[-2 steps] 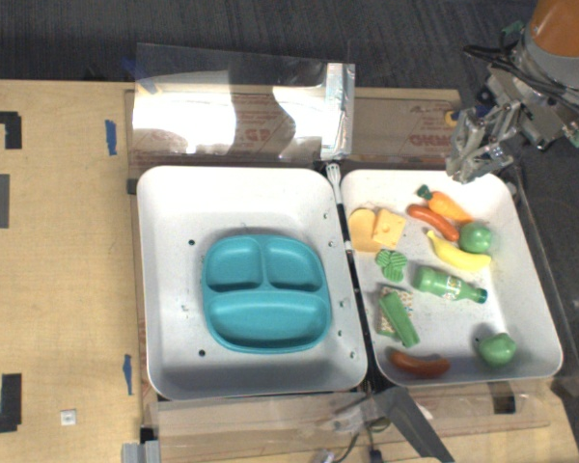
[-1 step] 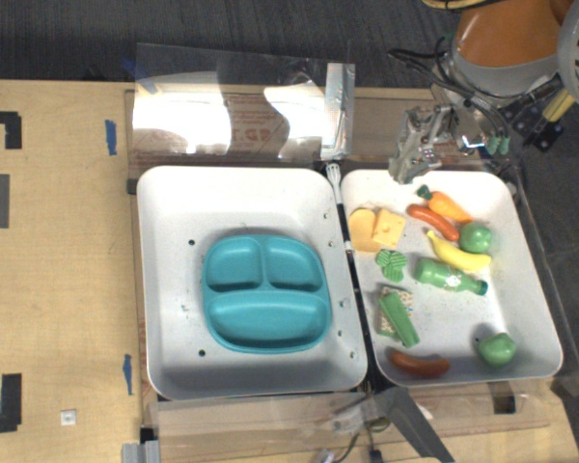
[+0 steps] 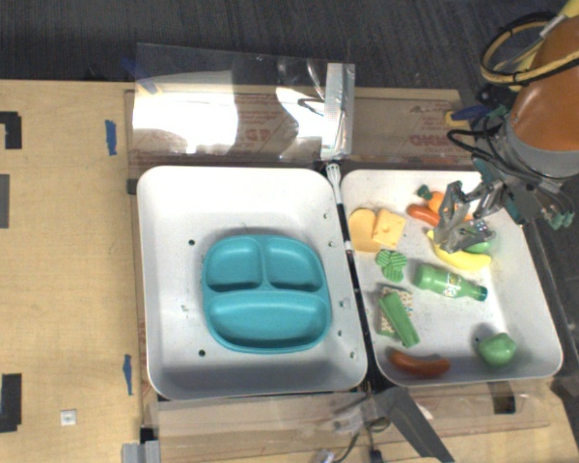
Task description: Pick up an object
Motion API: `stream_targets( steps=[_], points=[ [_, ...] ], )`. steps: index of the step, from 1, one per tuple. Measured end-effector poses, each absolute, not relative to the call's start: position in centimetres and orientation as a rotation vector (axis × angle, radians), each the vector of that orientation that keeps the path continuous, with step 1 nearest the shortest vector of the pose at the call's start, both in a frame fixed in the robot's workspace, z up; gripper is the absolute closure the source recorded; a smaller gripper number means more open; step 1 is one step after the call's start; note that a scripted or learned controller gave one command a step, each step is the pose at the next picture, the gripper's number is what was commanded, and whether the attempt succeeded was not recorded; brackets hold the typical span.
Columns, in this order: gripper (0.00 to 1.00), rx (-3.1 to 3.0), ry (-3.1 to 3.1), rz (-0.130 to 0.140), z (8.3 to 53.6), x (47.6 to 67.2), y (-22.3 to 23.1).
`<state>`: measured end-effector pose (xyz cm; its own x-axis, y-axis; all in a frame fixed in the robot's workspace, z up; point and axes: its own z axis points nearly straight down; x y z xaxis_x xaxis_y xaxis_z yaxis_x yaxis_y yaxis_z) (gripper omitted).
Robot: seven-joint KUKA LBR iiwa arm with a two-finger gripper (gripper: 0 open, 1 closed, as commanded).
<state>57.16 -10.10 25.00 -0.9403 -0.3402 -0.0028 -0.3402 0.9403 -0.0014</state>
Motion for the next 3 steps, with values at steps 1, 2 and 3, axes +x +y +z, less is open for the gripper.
stream_targets(
  steps=[1,2,3],
  points=[
    [1.00,-0.677,3.053,-0.006,10.1,61.8,-9.5],
    [1.00,-0.393,3.098,-0.004,27.0,67.0,-7.5],
    [1.00,-0.273,3.117,0.004,30.2,66.8,1.8]
  ],
)
